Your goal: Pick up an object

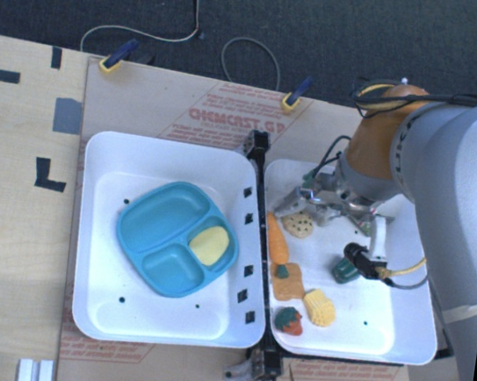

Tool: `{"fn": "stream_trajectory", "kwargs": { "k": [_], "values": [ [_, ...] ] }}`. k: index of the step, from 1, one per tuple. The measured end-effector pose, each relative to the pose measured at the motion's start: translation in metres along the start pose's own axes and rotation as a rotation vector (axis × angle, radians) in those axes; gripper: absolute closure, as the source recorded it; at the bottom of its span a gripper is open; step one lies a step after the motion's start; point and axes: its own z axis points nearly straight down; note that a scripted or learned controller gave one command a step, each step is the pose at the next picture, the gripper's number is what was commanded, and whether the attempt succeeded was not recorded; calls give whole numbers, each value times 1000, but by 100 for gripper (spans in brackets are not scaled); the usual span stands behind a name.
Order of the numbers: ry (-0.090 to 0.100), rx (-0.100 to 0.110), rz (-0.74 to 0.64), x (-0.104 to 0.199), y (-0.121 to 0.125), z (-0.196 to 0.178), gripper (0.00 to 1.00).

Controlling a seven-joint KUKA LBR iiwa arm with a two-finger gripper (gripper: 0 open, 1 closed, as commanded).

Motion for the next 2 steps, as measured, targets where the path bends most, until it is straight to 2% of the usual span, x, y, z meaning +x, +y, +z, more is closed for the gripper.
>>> {"fn": "stream_trajectory", "kwargs": {
  "k": [1,2],
  "values": [
    [-1,-1,-1,0,1,-11,100],
    [4,2,0,20,-71,-104,100]
  ]
}}
